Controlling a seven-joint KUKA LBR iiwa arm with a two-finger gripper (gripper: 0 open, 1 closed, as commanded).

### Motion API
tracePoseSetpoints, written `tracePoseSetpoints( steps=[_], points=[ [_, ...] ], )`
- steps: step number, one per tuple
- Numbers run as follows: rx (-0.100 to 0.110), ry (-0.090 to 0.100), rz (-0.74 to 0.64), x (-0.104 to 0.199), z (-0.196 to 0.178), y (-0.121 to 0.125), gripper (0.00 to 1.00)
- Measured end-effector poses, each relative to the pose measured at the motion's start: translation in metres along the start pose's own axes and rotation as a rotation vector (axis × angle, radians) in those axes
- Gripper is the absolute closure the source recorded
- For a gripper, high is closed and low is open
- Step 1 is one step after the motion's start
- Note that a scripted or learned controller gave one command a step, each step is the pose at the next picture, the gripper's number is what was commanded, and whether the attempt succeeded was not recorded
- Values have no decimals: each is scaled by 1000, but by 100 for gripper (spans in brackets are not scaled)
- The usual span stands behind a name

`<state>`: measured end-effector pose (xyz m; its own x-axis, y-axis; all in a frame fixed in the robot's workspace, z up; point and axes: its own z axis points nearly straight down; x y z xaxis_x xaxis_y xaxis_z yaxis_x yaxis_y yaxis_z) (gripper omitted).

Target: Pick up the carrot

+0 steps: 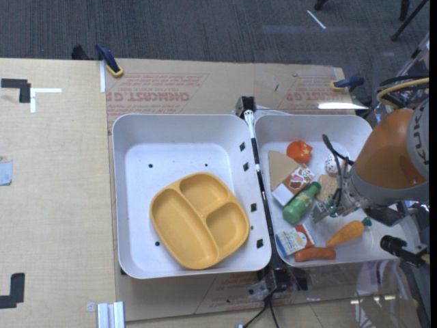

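A: Starting at the gripper (332, 207), what do we read from the fingers?

B: We see thin dark fingers hanging low in the right bin (355, 123), between the green bottle (300, 203) on the left and the carrot (345, 233) on the near right. Whether they are spread or pressed together we cannot tell; they are small and tangled against the clutter. We see nothing pinched between them.

A: And the carrot itself?

B: It lies on the bin floor near the near wall, slanted, with its thick end to the right. It is just beside the fingertips, on their near-right side, apparently not touched. A red-orange sausage-shaped item (315, 254) lies just to its near left, beside a small printed carton (295, 240).

A: Why is the wrist placed as it is?

B: We judge the orange band (388, 157) and grey arm lean in from the right so the fingers drop steeply among crowded items. The tip looks offset to the far left of the carrot, so we would expect a shift toward the near right before closing.

A: Outward from there?

B: A red tomato-like piece (299, 150) and a tan wedge (280, 166) sit farther off; the left bin (130, 183) holds a yellow divided plate (199, 219)
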<state>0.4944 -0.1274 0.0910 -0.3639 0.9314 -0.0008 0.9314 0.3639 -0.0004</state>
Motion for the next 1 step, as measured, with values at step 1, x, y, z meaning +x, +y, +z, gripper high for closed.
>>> tracePoseSetpoints(
  steps=[1],
  points=[
    [0, -1, 0, 0, 0, 0, 0]
  ],
)
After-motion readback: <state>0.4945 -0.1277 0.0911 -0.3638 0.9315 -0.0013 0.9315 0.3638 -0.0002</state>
